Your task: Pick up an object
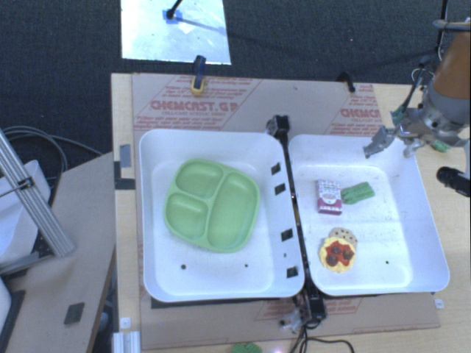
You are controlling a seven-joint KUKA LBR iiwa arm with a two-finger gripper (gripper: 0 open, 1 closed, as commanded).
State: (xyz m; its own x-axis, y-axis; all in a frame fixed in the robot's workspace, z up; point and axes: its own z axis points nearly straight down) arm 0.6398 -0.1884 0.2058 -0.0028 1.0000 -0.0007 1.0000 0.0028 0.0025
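Three small pieces wait in our right bin (423, 219), with the gripper (394, 142) poised over its far edge.

Left to right: a green divided plate (212, 204) in the left bin (154, 271); then a red-and-white carton (329, 197), light and stiff, which we would pinch across its narrow sides; a flat pizza toy (338, 251); a small green piece (358, 193); the gripper's fingers spread, holding nothing.
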